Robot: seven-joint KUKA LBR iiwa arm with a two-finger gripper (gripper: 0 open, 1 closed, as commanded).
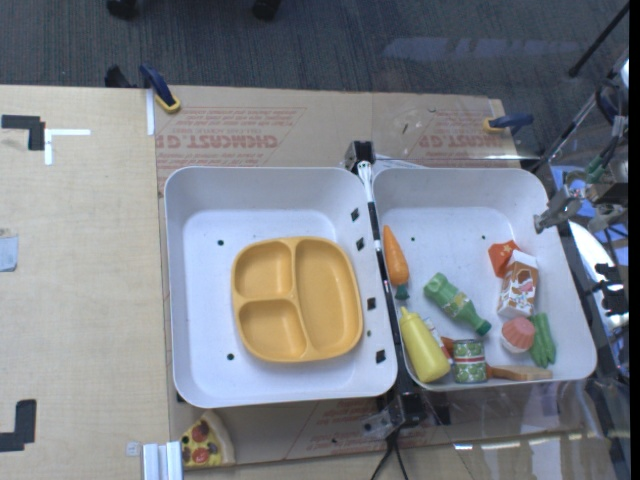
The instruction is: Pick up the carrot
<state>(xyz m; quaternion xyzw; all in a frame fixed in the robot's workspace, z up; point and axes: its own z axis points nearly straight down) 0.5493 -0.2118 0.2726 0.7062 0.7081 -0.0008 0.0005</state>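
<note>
- Two white bins side by side on the bench: the left bin (190,298) and the right bin (450,193), touching along the middle.
- The carrot (396,255) lies in the right bin, hard against its left wall at about nine o'clock, orange body pointing toward twelve, green end toward six.
- Just below it, at roughly seven o'clock, a yellow bottle (424,345) lies tilted along the same wall.
- Near the centre of that bin, a green bottle (455,303) sits at a slant, apart from the carrot.
- At six o'clock, a small can (467,360) rests just beside the yellow bottle.
- Over at three to four o'clock: a small carton (518,287), a pink round piece (517,334) below it, and a green vegetable (542,339) by the right wall.
- The left bin carries a yellow divided plate (297,298) in its middle.
- At the right edge, around three o'clock, there is metal framework beside the bin; the gripper cannot be made out there, so whether its fingers are apart or together I cannot tell.
- A pizza slice toy (204,442) lies on the bench at seven o'clock, outside the left bin.
</note>
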